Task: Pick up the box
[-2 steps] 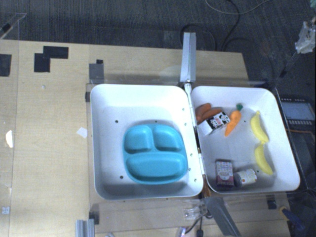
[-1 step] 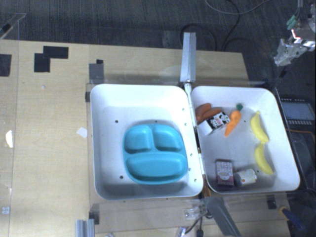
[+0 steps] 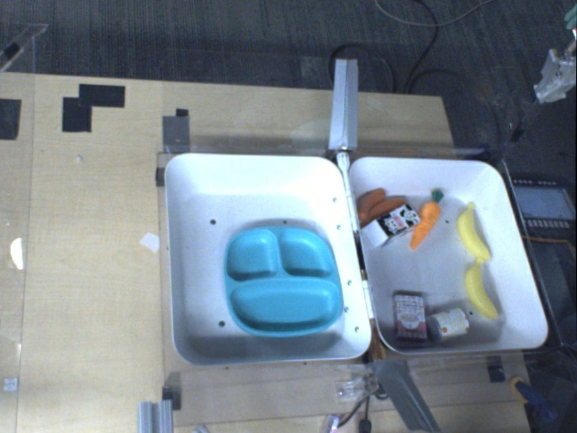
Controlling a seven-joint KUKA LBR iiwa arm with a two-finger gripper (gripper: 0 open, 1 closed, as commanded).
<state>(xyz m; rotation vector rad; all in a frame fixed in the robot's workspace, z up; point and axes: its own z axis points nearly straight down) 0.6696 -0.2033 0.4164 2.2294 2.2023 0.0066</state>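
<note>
The gripper (image 3: 556,72) is hanging at the view's upper right edge, beyond the right bin's (image 3: 505,188) far corner and well apart from everything inside; how wide it stands cannot be told. The box (image 3: 409,318), dark red, is lying in that bin close to the near wall, with a small pale can (image 3: 450,323) touching its right side. Bare floor is showing on its left and far sides. Two bananas (image 3: 476,260) are lining the right wall. A carrot (image 3: 424,225), a black-and-white carton (image 3: 395,223) and a brown sausage (image 3: 375,205) are crowding the far left corner. A blue divided plate (image 3: 284,278) is sitting in the left bin (image 3: 194,242).
</note>
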